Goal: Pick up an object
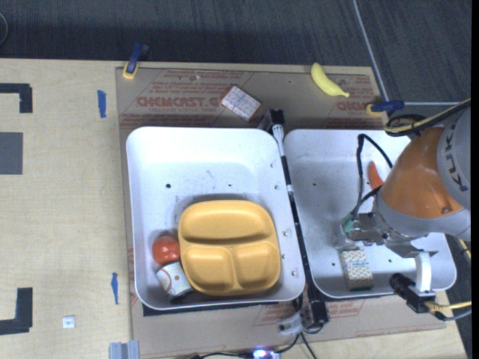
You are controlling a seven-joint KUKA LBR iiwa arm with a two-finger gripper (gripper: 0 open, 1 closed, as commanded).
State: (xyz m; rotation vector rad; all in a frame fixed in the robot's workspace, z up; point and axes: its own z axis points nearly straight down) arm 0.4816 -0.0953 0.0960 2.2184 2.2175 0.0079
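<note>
Sponge (357, 268) sits at the lower right of the frame in your right bin (322, 200), just below the gripper (364, 234); finger state cannot be told.

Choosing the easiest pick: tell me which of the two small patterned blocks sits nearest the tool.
The patterned block inside the right bin, just below the tool. The other block lies outside the bins, on the cardboard behind the left one.

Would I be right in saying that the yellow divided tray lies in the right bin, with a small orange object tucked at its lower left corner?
Not quite: the camera view shows the yellow divided tray in the left bin, not the right one. The small orange object is indeed at its lower left corner.
</note>
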